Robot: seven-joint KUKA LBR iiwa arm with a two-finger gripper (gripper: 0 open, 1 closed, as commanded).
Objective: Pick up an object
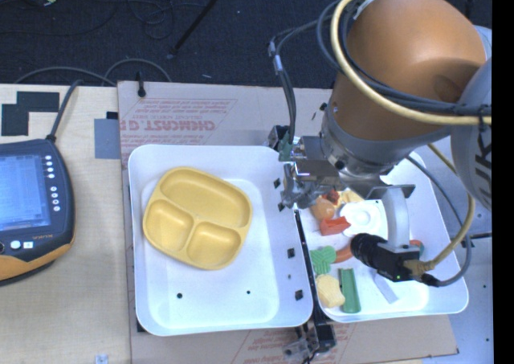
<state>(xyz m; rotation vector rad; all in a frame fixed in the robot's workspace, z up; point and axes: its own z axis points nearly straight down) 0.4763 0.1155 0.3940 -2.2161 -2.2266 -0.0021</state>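
Arm (pixel 401 73): over right bin (pixel 450 294), its 12 o'clock side.
End effector (pixel 299 187): at bin divider; grip state cannot be told.
Objects: toy foods (pixel 337 274), right bin, 7 o'clock.
Left bin (pixel 209 306): yellow tray (pixel 197 216).

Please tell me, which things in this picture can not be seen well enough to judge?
- Gripper: the arm's bulk covers most of it in the camera view, so its finger state is unclear.
- Right bin: the arm hides its far part.
- Toys there: small, overlapping, partly under the arm; some cannot be identified.
- Pendant at left: cut off by the edge.
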